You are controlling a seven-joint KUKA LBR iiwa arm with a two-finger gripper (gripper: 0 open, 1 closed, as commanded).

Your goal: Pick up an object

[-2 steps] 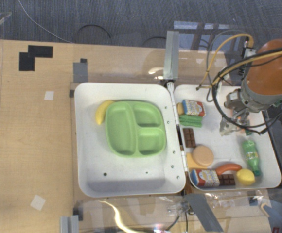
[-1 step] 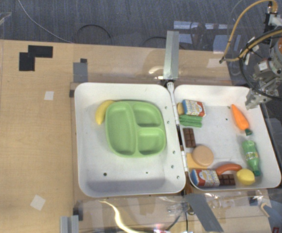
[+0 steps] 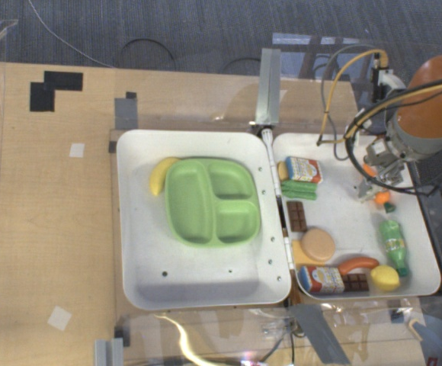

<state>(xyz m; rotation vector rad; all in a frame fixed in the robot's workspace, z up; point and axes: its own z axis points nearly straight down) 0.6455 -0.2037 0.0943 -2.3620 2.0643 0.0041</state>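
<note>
From above, the arm reaches in from the right and its pincer [image 3: 379,175] hangs over the right bin's [image 3: 352,213] far right side, just beside a small orange carrot [image 3: 381,198]; I cannot tell its state. That bin also holds a green bottle [image 3: 393,244], lemon [image 3: 385,278], sausage [image 3: 357,264], round bun [image 3: 318,245], chocolate bar [image 3: 297,217] and two cartons. The left bin [image 3: 145,273] carries a green divided plate [image 3: 212,201] with a banana [image 3: 159,175] touching its left edge.
</note>
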